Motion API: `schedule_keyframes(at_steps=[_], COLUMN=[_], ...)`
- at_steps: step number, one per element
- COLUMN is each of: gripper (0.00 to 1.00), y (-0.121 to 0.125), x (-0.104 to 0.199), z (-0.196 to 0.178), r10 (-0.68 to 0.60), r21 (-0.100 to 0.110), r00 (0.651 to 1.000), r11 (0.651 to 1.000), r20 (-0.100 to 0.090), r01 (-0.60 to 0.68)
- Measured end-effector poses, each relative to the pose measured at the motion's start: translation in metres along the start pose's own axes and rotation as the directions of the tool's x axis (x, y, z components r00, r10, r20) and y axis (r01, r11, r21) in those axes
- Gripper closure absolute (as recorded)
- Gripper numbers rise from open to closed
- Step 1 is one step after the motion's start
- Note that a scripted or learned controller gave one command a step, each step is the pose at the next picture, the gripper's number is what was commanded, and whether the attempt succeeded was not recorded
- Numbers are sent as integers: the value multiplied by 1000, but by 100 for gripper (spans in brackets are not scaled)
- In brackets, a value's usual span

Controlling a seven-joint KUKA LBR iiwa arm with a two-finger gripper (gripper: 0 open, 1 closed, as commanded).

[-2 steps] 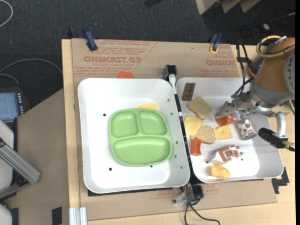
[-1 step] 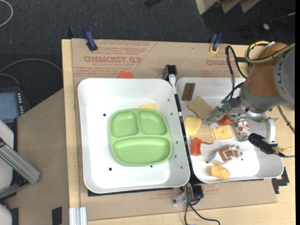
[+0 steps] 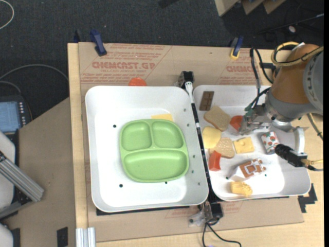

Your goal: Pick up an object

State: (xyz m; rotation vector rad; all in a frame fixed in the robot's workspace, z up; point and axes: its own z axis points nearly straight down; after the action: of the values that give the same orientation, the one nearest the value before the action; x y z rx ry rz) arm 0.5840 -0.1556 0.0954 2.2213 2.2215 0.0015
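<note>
The right bin [image 3: 293,181] holds several toy foods: a brown bar [image 3: 206,100], a tan bread slice [image 3: 218,118], a small red piece [image 3: 236,122], a pale yellow piece [image 3: 211,137], a toast triangle [image 3: 225,147], a yellow cheese square [image 3: 244,145], a red wedge [image 3: 214,161], a red-and-white carton [image 3: 268,140], a brown-and-white item [image 3: 252,168] and a yellow lump [image 3: 240,189]. My gripper [image 3: 253,118] hangs low over the bin's upper middle, just right of the red piece and above the cheese square. The wrist hides what lies under it.
The left bin [image 3: 103,138] carries a green divided plate [image 3: 153,150], with a yellow piece [image 3: 162,117] at its far edge. An orange object [image 3: 136,82] lies on the board behind that bin. Blue clamps [image 3: 97,42] grip the board's far edge. A black cable end [image 3: 288,155] sticks out over the right bin.
</note>
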Motion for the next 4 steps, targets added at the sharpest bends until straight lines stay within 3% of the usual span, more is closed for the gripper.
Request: schedule_keyframes(at_steps=[1, 2, 3, 4], gripper=[0, 0, 0, 100], y=[0, 47, 35, 35], x=[0, 13, 24, 23], z=[1, 9, 8, -3], r10=[0, -3, 0, 0], r21=[1, -4, -5, -7], r00=[1000, 1000, 1000, 1000], r11=[1000, 1000, 1000, 1000], r20=[0, 2, 3, 4], r01=[0, 3, 0, 0])
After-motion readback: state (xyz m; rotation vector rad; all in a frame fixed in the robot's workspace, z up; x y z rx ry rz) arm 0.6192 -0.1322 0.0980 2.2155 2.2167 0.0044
